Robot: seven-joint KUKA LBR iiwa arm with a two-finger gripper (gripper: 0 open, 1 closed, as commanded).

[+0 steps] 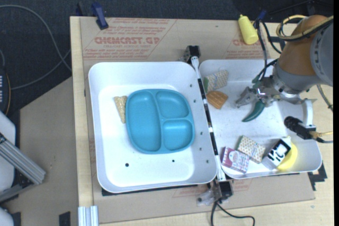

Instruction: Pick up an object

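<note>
Mid-pick, by the look of it, over the right bin. Gripper hanging low in that bin's upper half, fingers spread wide apart with nothing between them. Dark green curved object lying just beneath the fingers, possibly touching; hard to tell. Brown rounded piece near the bin's left wall. Patterned packet, red packet and yellow banana-like toy along the bin's lower edge. Blue divided plate resting in the left bin. Judged next: settle around the green object, close, then lift straight up; thin curved shape likely to slip.
</note>
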